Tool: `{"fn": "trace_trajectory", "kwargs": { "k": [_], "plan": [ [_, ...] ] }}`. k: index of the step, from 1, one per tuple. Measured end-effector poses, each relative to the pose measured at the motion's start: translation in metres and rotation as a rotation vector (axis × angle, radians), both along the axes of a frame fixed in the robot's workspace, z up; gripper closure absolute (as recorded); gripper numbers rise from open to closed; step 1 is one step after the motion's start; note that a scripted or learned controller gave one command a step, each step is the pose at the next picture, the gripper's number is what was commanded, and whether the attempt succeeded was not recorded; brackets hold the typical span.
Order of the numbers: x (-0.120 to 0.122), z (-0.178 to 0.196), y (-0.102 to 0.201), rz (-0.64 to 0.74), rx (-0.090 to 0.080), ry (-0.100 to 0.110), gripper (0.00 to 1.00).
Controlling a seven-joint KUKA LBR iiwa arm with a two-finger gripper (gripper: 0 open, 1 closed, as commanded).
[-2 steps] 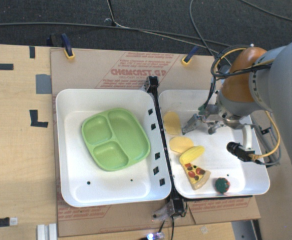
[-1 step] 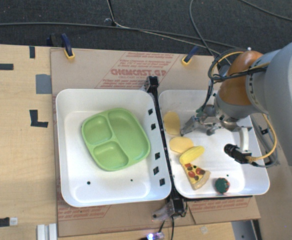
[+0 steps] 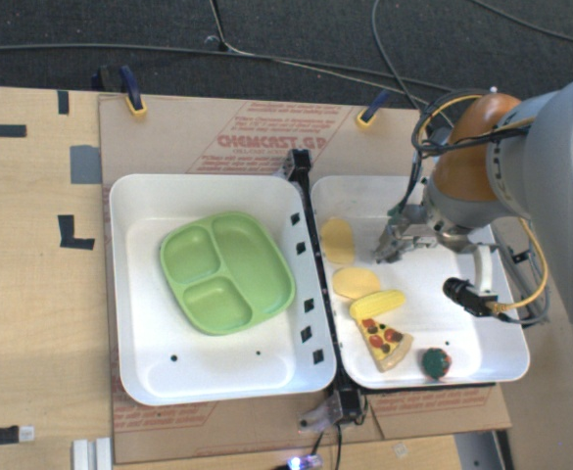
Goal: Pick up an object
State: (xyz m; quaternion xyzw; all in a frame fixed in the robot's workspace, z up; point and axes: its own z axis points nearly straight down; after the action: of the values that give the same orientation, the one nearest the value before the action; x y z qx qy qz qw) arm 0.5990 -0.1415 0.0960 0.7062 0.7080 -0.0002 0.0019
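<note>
Poised low over the right bin [image 3: 482, 365], the gripper [image 3: 392, 245] at the end of the grey arm [image 3: 521, 164] with its orange band. Cannot tell whether shut or parted — too dark and small at the tip, and nothing seen between.

Toy food laid out to the gripper's left and below in the view. Nearest, a pale yellow round piece [image 3: 338, 240], just beside the tip on its left, against the divider [image 3: 310, 262] between the bins. Further down, a yellow oval piece [image 3: 356, 282], then a yellow banana-like piece [image 3: 378, 304] with its long axis running roughly left to right, slightly tilted. Touching or nearly touching that, a pizza slice [image 3: 385, 343], point toward the bin's near edge. Apart in the lower corner, a small green and red round toy [image 3: 435, 362].

Probably best taken: the round pale piece — a short shift leftward, though close to the bin wall, so little room for a finger on that side. Crowded too around the oval and banana pieces; risk of nudging neighbours.

Left bin [image 3: 134, 292] with a green divided plate [image 3: 227, 272], well apart from the gripper. Both bins on a cardboard sheet [image 3: 257, 135] clamped to a wooden bench [image 3: 31, 262]; dark floor and cables beyond.
</note>
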Motion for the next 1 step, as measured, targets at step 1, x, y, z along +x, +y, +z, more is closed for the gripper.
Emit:
{"fn": "trace_trajectory", "kwargs": {
  "k": [1],
  "plan": [
    [-0.0032,0.0424,0.0001,-0.001,0.003,0.001,1.0]
  ]
}}
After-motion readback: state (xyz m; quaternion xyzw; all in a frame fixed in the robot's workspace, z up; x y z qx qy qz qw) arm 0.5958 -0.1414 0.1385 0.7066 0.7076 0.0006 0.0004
